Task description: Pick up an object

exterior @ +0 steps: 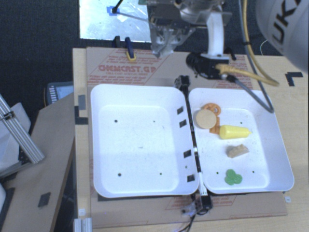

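gripper [161, 46] above bench, yellow corn [234, 132] in right bin [277, 151]

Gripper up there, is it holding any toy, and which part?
Nothing. The gripper hangs above the bench's far edge, nothing between its fingers. The yellow piece, green piece and the rest lie in the right bin.

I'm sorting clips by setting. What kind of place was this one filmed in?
Most likely a robotics lab test bench. An industrial arm hangs over two white bins, the right bin holding toy-like bits such as a yellow piece and a green piece, with loose cables running behind.
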### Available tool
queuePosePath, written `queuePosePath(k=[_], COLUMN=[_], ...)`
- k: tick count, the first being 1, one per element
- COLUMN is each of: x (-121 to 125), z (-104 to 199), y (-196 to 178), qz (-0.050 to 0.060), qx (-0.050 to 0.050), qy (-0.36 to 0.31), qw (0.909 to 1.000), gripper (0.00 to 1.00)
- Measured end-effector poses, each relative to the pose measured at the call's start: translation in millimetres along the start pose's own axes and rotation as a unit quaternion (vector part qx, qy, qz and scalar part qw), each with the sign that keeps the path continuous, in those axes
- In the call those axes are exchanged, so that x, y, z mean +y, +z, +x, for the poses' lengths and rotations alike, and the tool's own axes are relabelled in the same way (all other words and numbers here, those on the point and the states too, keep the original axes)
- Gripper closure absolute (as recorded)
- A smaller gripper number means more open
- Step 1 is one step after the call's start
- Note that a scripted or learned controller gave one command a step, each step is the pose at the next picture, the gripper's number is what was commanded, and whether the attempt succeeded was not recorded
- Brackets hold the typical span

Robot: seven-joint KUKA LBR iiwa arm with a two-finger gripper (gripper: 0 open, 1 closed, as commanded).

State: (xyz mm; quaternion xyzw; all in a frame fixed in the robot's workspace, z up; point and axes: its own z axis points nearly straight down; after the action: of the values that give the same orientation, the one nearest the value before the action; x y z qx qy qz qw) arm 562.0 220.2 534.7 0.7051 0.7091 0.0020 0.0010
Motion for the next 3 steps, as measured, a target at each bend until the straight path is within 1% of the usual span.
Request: queuePosePath(k=[1, 2, 3], x=[-79, 29, -27], z=[-20, 15, -40], y=[-2, 0, 87], qz=[0.002, -0.002, 0.007], qx=[0.000, 0.000, -0.003], qy=[0.000, 0.002, 0.004], qw=[1.0000, 1.0000, 1.0000], gripper=[1.00, 1.00, 1.00])
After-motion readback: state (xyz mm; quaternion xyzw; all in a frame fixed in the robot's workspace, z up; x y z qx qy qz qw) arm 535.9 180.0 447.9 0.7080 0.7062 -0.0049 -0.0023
